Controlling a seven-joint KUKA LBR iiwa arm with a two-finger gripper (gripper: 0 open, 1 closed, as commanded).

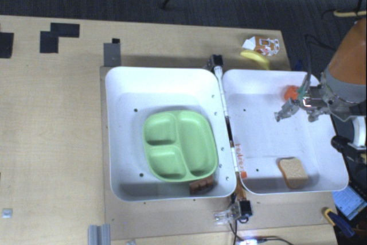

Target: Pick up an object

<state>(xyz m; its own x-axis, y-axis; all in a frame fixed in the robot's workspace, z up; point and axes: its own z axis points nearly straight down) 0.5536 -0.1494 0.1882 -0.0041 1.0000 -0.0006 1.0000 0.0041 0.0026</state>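
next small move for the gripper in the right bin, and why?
Probably lower onto the small orange object by the back wall of the right white bin. The two-finger gripper sits nearest to it, with nothing seen between its fingers. The tan bread-slice-shaped piece lies farther off at the front edge.

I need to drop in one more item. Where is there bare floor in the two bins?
Right bin: bare floor in its left half, from the top wall down past the bread. The gripper crowds its upper right. Left bin: the green tray fills the middle; bare strips run along its top and left.
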